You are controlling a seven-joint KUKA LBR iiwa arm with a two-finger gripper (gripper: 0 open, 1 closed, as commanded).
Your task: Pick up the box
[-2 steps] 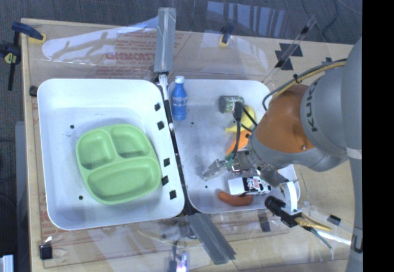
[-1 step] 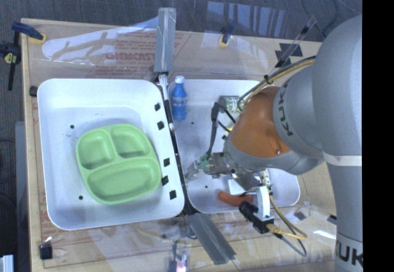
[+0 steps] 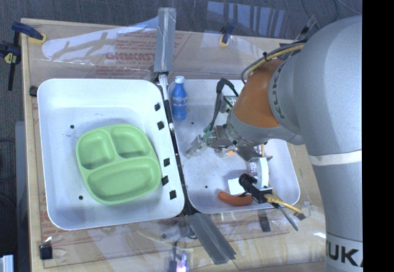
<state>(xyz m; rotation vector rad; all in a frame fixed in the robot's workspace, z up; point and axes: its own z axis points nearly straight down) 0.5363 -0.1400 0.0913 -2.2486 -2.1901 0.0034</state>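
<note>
Small white box (image 3: 234,186) sits lower centre-right of frame, low in the right shallow white bin (image 3: 203,181), touching a red sausage-shaped item (image 3: 232,199) just below it and partly covered from the right. Two-finger gripper (image 3: 198,143) is over the middle of the right bin, above-left of the box and apart from it; how far open it is cannot be told, and nothing is seen held. Blue plastic bottle (image 3: 178,98) lies at that bin's upper left corner. Green divided plastic plate (image 3: 118,163) lies in the left shallow white bin (image 3: 55,101). Grey arm with orange band (image 3: 258,101) comes in from the right, wrist bent down and pointing left.
</note>
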